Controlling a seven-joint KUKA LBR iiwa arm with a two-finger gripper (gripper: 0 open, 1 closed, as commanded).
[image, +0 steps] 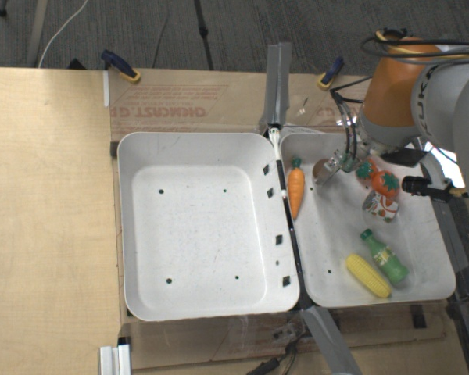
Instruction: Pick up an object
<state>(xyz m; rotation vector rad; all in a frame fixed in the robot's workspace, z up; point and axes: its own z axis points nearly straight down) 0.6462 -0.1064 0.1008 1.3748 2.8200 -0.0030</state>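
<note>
Tapered orange carrot [295,191] beside smooth white bin [430,287] wall

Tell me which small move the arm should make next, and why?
Probably lower the claw straight down: it hangs at the back of the right bin with no object seen in it, beside a small grey object, while the carrot lies further left.

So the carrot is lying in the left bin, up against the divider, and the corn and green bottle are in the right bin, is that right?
Not quite. The camera view shows the carrot lying in the right bin, along its left wall beside the divider, not in the left bin. The rest holds: the corn and the green bottle are in the right bin, near its front edge.
</note>
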